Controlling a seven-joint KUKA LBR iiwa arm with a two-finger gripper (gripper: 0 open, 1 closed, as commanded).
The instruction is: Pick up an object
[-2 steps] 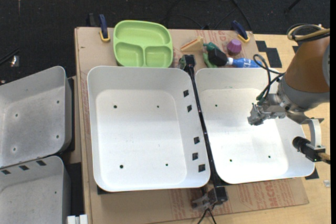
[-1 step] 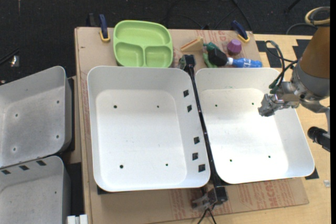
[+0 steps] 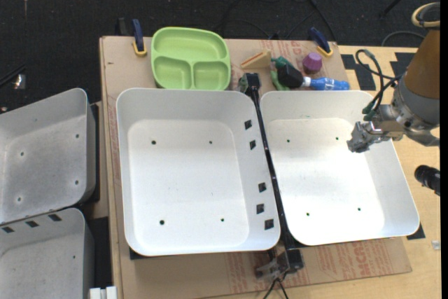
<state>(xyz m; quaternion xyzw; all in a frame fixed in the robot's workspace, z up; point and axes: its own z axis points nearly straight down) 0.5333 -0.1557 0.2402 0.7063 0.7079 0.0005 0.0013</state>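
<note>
My gripper [image 3: 359, 139] hangs over the right bin [image 3: 329, 220], near its right side and toward the back; I see nothing in it. The grey arm with its orange band [image 3: 425, 73] comes in from the right edge. Small objects lie on the bench behind the right bin, outside it: a wooden block [image 3: 255, 59], a dark green toy [image 3: 286, 73], a purple piece [image 3: 312, 63] and a blue and white tube [image 3: 326, 84]. They are well behind and to the left of the gripper.
The left bin [image 3: 182, 220] adjoins the right one along a black divider with clips [image 3: 260, 150]. A light green divided plate [image 3: 190, 59] sits behind the left bin. Two spare white bins [image 3: 42, 150] lie off the bench at left. Cables hang near the wrist.
</note>
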